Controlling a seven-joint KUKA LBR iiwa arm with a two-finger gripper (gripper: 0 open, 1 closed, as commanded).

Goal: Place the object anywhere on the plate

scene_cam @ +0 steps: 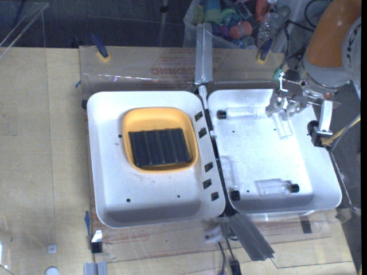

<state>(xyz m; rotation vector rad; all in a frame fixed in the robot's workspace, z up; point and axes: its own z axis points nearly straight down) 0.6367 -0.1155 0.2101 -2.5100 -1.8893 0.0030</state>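
Observation:
A yellow plate (159, 118) with rounded corners lies in the left bin (103, 199). A dark ridged rectangular object (159, 147) rests flat on the plate and covers most of its middle. My gripper (283, 119) hangs over the upper right part of the right bin (321, 182), well away from the plate. Something pale and see-through shows just under the gripper, but I cannot tell what it is. A clear tube with a black cap (241, 113) lies just left of the gripper on the bin floor.
Another clear tube with a black cap (276, 187) lies near the right bin's front edge. A third (229, 179) lies along that bin's left wall. A ridge with black clips (205, 148) divides the bins. A box of colourful items (238, 7) stands behind.

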